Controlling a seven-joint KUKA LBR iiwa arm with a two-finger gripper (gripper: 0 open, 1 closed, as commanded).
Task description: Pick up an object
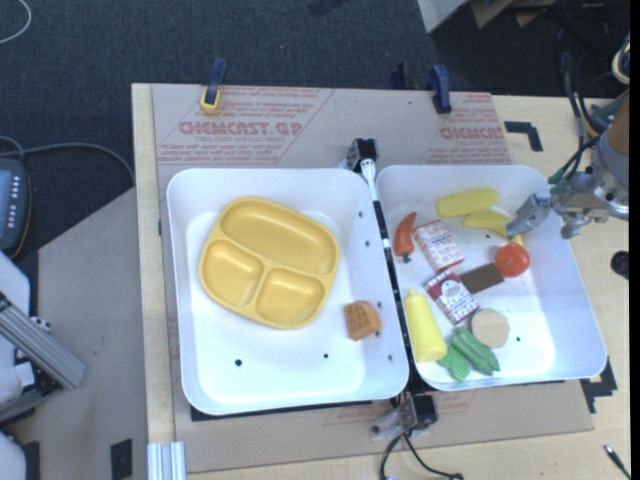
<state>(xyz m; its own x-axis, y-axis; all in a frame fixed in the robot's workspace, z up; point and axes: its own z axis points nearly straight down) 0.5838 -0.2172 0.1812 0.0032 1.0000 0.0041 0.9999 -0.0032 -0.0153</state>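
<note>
corn cob [466, 203] | long axis left-right (slightly tilted) | tool [548, 218] nearby

The light is bright and even, and it seems to come from above. The two white bins [290, 393] shine the most, and the one far from the claw [545, 218] looks a bit washed out. Shadows are soft and small; a thin one sits under the yellow tray [268, 261]. The tomato [512, 259] just below the claw has a small shiny spot. The dark floor [120, 18] far from the claw looks dim and grainy. The claw itself is a bit blurry. Small things look soft, not sharp.
</note>
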